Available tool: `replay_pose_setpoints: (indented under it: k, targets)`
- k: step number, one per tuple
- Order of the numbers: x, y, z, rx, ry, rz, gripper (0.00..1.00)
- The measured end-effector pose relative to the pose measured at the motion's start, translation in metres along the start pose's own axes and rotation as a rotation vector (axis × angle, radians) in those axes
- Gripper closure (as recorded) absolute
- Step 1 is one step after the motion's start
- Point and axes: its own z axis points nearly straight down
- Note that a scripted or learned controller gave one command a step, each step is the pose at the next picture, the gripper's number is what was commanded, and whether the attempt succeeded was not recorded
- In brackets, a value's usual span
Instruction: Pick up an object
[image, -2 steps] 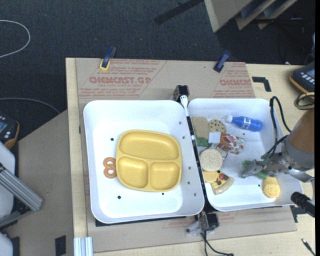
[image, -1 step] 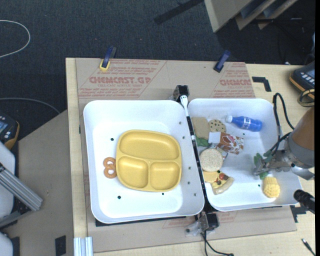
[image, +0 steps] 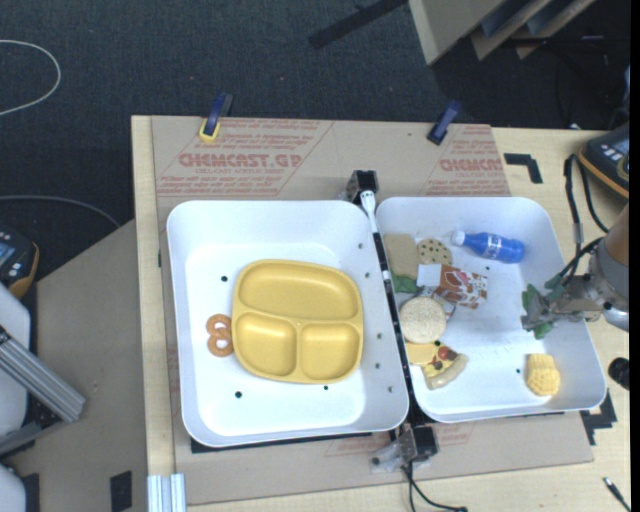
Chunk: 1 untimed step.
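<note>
**Tool low at the right bin's right wall, by a green item**

Camera view: Two white bins sit side by side on the desk. The left bin (image: 190, 300) carries a yellow tray (image: 298, 320) with three compartments, lying near its middle. A pretzel (image: 219, 335) lies on the bin floor, touching the tray's left edge.

The right bin (image: 500, 400) holds the smaller things. A blue bottle (image: 490, 245) lies on its side near the far wall. A cookie (image: 432, 250) sits left of the bottle, and a red-and-white packet (image: 462, 286) lies just in front of both. A round cracker (image: 422, 320) rests near the bin's left wall, with a pizza slice (image: 441, 366) just in front of it towards the near edge. A leaf (image: 403, 284) lies against the left wall beside the cracker. A yellow corn piece (image: 542, 375) sits in the near right corner.

The arm comes in over the desk's right edge, and the tool (image: 545, 308) is down at the right wall of the right bin, over a green item (image: 533, 300) there. Whether the tool is spread or pinching the item cannot be told; the parts blur together.
</note>
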Motion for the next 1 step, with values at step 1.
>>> replay_pose_setpoints:
  k: [1]
  targets:
    - [0.0015, -0.0011, -0.0425, 0.000, 0.000, 0.001, 1.00]
